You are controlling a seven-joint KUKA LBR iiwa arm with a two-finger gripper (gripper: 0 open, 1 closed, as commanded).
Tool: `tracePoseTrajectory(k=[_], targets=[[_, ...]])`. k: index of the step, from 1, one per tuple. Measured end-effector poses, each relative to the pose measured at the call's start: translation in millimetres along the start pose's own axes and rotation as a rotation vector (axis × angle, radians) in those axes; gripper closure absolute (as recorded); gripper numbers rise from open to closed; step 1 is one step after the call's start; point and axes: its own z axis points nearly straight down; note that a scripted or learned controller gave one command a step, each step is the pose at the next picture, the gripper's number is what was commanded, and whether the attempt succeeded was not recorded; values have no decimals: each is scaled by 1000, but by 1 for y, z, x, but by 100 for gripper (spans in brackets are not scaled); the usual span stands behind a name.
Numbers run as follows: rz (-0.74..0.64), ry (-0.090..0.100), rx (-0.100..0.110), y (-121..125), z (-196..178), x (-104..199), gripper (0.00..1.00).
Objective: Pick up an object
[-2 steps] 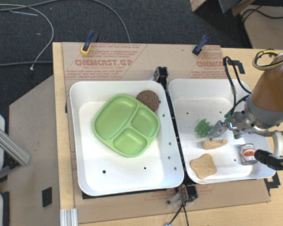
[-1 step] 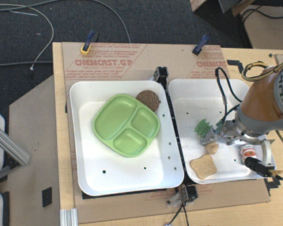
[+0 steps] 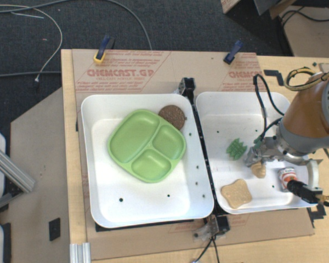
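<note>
Dark carpet, crossed by loose cables, is seen around a bench topped with brown cardboard, on which two shallow white bins are set side by side. In the right bin, a small tan object is seen directly beneath the gripper, touching or nearly touching its tip; whether it is held cannot be told, and the state of the claw cannot be made out from this angle. Just to the left of it, a small green leafy piece is lying on the bin floor. Nearer the front wall, a tan slice of toy bread is placed. To the right, a small red and white item is partly hidden by the arm. In the left bin, a green divided plate is laid tilted, with a brown round patty touching its upper right edge.
</note>
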Motion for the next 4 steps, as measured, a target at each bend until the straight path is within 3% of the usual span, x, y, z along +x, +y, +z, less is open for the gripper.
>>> tracePoseTrajectory(k=[1, 3, 4], targets=[[-2, -3, -5, -1, -64, -1, 100], [-3, -3, -5, 9, -156, -3, 100], [-7, 2, 4, 18, -143, 51, 100]])
